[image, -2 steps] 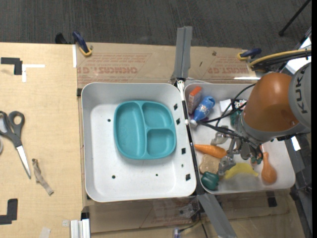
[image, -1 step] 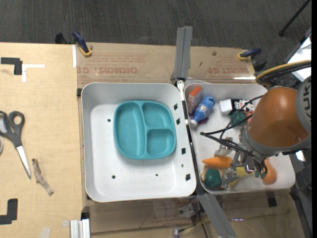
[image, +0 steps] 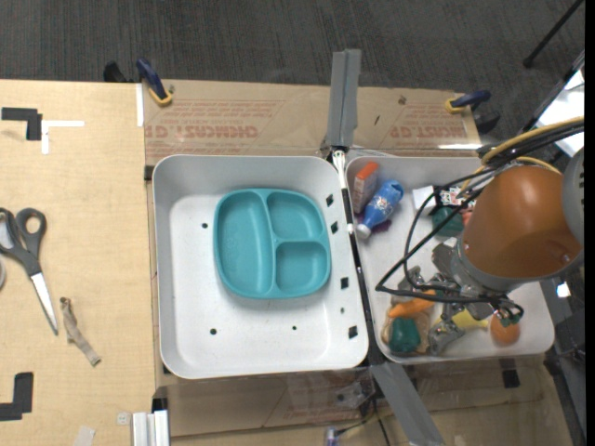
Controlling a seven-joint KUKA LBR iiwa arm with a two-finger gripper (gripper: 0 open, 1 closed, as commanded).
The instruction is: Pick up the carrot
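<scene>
The arm (image: pixel 521 226) hangs low over the right bin (image: pixel 535 342), its orange band hiding most of what lies under the wrist. The gripper (image: pixel 453 297) sits just below that band, down among the clutter, and I cannot tell how it stands, since cables and the wrist cover it. The carrot (image: pixel 411 308) appears to be the orange piece near the bin's front left, just left of the gripper and just above a green toy (image: pixel 404 336); nothing shows it lifted. My reading is that the step in hand is the reach or the grasp itself, with the lift not yet done.

The next move calls for care. The carrot lies packed among neighbours, with an orange ball (image: pixel 505 333) and a yellow piece (image: pixel 469 319) close by on the right, so the gripper would need to settle squarely over the carrot alone, close on it, then rise straight up. A grasp slightly off could catch the green toy instead.

Further back in the same bin lie a blue bottle (image: pixel 381 204) and an orange-red box (image: pixel 364 182), well clear of the work. The left bin (image: pixel 186 333) holds a teal divided plate (image: pixel 272 243). Both bins rest on the bench (image: pixel 74 249), a pale wood surface with brown cardboard behind, held by blue clamps (image: pixel 153 80). Scissors (image: pixel 28 258) lie at the bench's far left. Beyond is dark carpet.
</scene>
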